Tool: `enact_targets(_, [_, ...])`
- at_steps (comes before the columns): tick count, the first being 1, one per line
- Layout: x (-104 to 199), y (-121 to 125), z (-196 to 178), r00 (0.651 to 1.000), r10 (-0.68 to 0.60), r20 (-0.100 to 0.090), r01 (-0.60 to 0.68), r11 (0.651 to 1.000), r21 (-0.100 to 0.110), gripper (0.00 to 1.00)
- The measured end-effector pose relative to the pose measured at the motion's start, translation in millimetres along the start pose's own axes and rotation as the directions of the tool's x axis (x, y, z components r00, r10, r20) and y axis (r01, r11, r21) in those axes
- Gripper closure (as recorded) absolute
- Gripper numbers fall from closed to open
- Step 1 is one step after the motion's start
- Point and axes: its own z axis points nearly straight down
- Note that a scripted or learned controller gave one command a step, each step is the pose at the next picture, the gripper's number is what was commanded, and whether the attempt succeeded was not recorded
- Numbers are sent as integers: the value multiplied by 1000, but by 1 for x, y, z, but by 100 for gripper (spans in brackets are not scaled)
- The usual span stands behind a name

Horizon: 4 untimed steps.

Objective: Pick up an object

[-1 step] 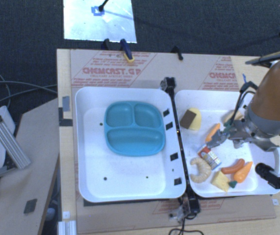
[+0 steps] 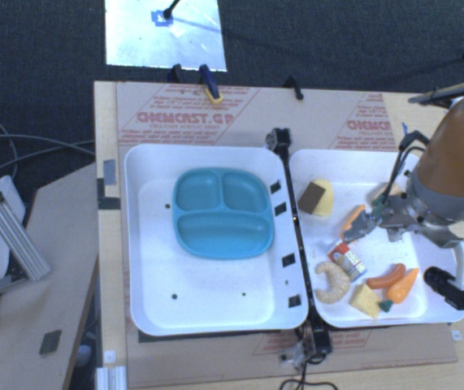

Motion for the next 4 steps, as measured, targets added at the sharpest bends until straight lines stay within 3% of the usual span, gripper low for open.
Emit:
enact_targets(2, [3, -2, 109, 1000, 2, -5, -2, 1000, -2, 0])
enact_targets(3, [2, -2, 98, 1000, 2, -1, -2, 1000, -4, 100])
enact_targets(4, [2, -1, 56, 1000, 0, 1, 0, 1000, -2, 100])
